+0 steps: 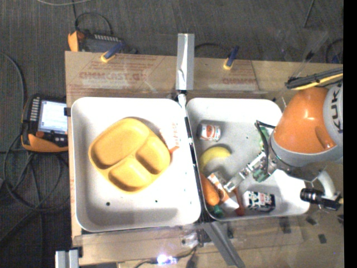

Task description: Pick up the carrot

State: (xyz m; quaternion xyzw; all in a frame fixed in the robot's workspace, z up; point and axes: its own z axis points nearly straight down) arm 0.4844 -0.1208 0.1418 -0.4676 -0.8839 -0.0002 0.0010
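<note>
End effector (221, 183) sits low in the right bin (245, 124), front-left area, arm coming in from the right. Can't tell on my feed whether it is released or clenched; tip too small and cluttered to read.

Carrot (210, 194) lies just left of the tip, by the bin's left wall nr the front corner. Touching or not: can't say.

Small green item (216, 210) just in front of the carrot. Red item (239, 206) and black-and-white packet (260, 201) to its right. Yellow fruit (215, 155) just behind the tip; red-and-white can (210, 132) beyond that, on its side.

Left bin (83, 205): yellow divided plate (131, 154), approx centre. Both bins on the surface (128, 74).
</note>
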